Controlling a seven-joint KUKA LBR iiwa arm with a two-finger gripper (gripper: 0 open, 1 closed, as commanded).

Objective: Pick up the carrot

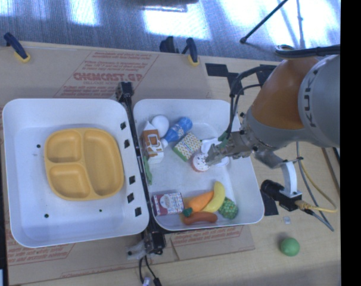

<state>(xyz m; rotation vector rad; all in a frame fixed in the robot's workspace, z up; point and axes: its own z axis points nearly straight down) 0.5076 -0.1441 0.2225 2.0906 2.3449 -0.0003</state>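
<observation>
Your hand (pixel 215 154) hovers low in the right bin (pixel 243 186), at about 3 o'clock from its centre, beside a round pinkish toy (pixel 199 162); whether it is wide or narrow, you cannot tell. The carrot (pixel 199 201) lies untouched at 6 o'clock, against the banana (pixel 217 196). Reaching, gripping and lifting all remain.

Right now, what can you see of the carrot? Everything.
The carrot is a small orange toy, plastic by its look, with a bit of green at its left end. It lies tilted in the right bin, near the front wall. It touches the banana on its right and the sausage below; a red carton sits to its left. The gripper is higher up, apart from it.
</observation>
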